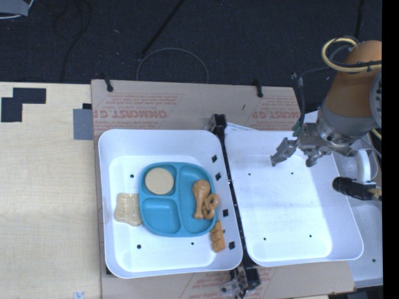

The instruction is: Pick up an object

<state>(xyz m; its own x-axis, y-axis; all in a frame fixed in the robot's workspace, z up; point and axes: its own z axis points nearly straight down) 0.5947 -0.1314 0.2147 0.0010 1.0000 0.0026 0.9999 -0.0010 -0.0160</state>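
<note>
Jaws of the grey two-finger gripper [298, 154] are seen spread and ungrasping above the right shallow white bin [293, 242], well apart from the blue divided plastic tray [163, 215].

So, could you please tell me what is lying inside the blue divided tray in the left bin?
The blue tray holds a round tan disc in its upper-left compartment and a tan pretzel-like piece in its right compartment. Whatever lies beneath them is covered.

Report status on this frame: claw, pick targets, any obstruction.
Claw open over right bin, holding nothing. Food pieces in left bin on and around blue tray, untouched. Divider between claw and targets.
</note>
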